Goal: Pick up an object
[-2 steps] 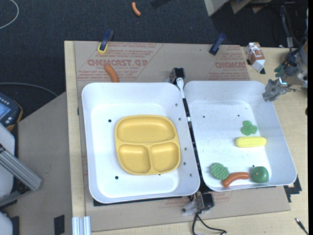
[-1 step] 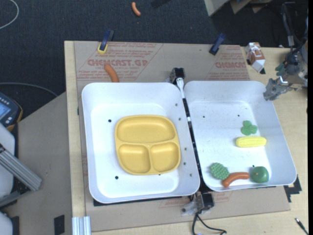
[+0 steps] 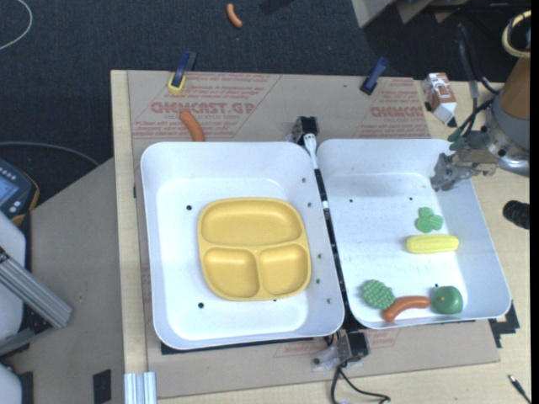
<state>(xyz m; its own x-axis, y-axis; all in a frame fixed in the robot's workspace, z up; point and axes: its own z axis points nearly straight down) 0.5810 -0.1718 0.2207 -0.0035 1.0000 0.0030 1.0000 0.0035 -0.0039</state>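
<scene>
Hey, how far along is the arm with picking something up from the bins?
Nothing looks picked yet. The gripper sits over the right bin's far right corner, with no item seen between its fingers. The toy corn, green leafy piece, green ball, sausage and bumpy green piece all lie on the bin floor. Left: descend on one, close and lift.

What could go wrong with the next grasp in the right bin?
1. The gripper sits at the right bin's far rim, apart from every item; a straight descent likely closes on nothing.
2. The orange sausage touches the bumpy green piece and the round green piece, so a grab may catch two or push them.
3. That cluster lies against the near wall, leaving little finger room.
</scene>
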